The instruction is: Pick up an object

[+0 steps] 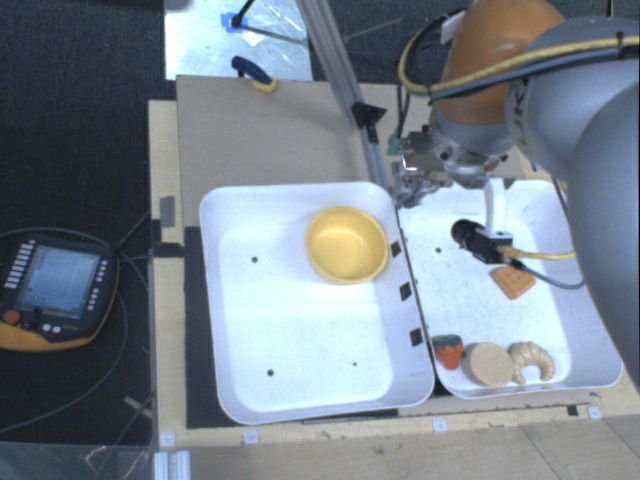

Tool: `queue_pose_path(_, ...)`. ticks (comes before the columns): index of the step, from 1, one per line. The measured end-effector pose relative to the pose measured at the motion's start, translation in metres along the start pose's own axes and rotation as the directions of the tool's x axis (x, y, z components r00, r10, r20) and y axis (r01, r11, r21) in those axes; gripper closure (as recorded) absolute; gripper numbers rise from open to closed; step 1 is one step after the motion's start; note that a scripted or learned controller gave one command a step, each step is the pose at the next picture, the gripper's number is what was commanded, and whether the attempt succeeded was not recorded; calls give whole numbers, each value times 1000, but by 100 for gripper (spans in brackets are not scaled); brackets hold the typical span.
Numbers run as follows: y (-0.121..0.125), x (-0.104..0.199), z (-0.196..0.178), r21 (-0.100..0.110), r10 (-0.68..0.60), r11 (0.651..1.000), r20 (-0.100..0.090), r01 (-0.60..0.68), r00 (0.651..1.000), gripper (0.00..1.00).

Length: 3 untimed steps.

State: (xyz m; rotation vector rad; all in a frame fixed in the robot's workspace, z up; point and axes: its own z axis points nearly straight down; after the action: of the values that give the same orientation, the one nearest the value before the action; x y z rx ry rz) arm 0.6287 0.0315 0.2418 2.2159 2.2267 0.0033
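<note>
Camera view shows the yellow bowl [346, 244] sitting upright in the left bin [250, 368], toward its far right corner. Right of the bowl, across the bins' shared edge, the gripper [408, 190] hangs by the far left corner of the right bin [590, 368]; it looks to be carrying nothing, though I can't be sure. Well nearer than the bowl, a cracker [513, 282], round biscuit [489, 364], croissant [533, 359] and small red-orange piece [447, 350] lie in that bin.

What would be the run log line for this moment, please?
claw: over bins' divider, grip unclear | yellow bowl: left bin | croissant, cracker: right bin
</note>
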Motion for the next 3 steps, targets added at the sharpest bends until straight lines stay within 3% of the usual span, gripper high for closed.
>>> queue_pose_path(1,21,53,-1,1,0,1000,0,0,1000,100)
queue_pose_path(3,32,65,21,2,4,1000,1,-4,1000,100)
